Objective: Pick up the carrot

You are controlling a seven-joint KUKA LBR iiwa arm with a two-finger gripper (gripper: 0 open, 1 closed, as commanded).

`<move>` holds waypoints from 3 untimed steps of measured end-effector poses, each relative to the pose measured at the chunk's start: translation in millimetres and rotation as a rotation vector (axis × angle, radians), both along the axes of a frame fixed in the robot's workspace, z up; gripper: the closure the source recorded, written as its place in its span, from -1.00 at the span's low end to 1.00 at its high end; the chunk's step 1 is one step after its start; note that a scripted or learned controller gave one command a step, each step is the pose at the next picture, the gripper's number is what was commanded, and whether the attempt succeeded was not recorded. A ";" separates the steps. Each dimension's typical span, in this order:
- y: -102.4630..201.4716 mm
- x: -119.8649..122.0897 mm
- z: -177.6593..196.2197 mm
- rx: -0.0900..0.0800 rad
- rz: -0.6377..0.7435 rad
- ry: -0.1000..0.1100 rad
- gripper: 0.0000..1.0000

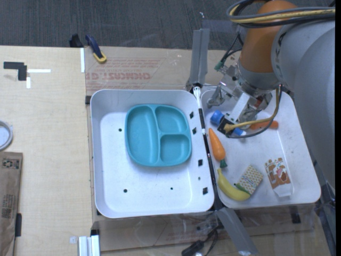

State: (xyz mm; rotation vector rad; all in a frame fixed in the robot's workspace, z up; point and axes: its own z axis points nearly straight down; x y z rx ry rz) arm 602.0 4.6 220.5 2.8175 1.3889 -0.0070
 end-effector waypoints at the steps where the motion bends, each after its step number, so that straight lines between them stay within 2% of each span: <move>1: 42.6 -16.6 -29.1 0.003 0.308 0.003 -1.00; 2: -30.2 -86.8 -29.9 0.005 0.713 0.001 -1.00; 3: 13.0 -77.5 -29.6 0.004 0.887 -0.001 -1.00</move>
